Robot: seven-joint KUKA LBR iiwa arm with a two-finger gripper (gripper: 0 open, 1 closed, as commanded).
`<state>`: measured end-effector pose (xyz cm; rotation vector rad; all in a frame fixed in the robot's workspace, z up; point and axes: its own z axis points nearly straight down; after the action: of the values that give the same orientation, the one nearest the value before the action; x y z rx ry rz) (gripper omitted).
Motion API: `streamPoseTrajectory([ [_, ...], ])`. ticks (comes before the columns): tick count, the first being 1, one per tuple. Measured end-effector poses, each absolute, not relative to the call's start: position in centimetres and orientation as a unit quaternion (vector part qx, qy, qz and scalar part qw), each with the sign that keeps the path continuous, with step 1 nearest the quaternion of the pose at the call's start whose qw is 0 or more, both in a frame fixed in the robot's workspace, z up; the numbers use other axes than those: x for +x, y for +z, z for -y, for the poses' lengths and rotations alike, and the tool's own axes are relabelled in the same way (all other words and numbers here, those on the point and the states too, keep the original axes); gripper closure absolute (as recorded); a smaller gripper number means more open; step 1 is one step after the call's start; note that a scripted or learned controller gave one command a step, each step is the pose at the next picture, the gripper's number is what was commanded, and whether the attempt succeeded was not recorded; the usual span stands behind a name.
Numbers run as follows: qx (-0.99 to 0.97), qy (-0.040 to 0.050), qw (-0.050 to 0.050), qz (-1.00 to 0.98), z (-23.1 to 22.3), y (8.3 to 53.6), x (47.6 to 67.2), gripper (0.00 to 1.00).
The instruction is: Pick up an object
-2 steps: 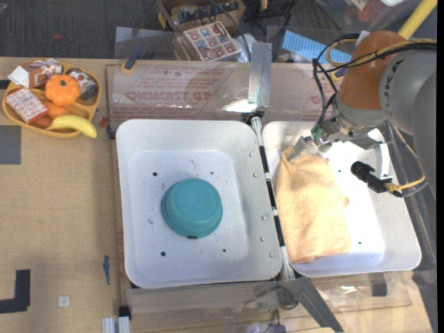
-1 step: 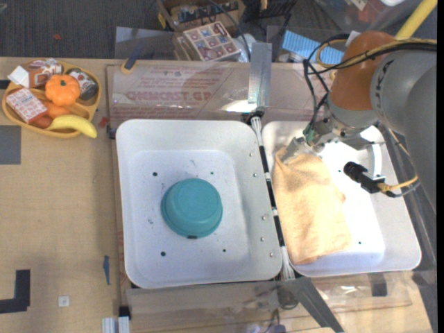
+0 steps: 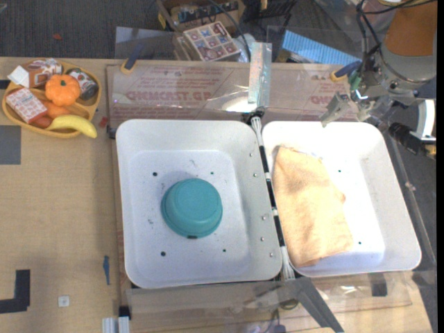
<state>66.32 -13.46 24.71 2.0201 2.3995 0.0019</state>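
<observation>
The pincer (image 3: 345, 103) hovers at the right bin's (image 3: 399, 186) far rim, fingers apart and empty, poised above the tan cloth (image 3: 312, 210).

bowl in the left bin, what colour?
Teal bowl, upside down in the left bin; clearest in the camera view.

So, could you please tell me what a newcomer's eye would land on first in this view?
Most likely the teal bowl, upside down in the middle of the left bin, vivid against the white. Next comes the tan towel, lying rumpled along the left side of the right bin. Above that bin's far right corner hangs the claw, and a yellow dish of toy food sits at the bench's far left.
</observation>
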Motion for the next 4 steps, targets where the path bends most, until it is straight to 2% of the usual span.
streamPoseTrajectory([
  [1,0.683,0.0001,0.0,-0.731,15.0,18.1,58.8,0.0],
  [2,0.645,0.0004,0.001,-0.764,19.7,10.3,55.9,0.0],
  [3,0.601,0.0015,0.003,-0.799,16.8,8.9,56.9,0.0],
  [4,0.602,0.0032,0.005,-0.798,17.0,10.0,57.0,1.0],
])
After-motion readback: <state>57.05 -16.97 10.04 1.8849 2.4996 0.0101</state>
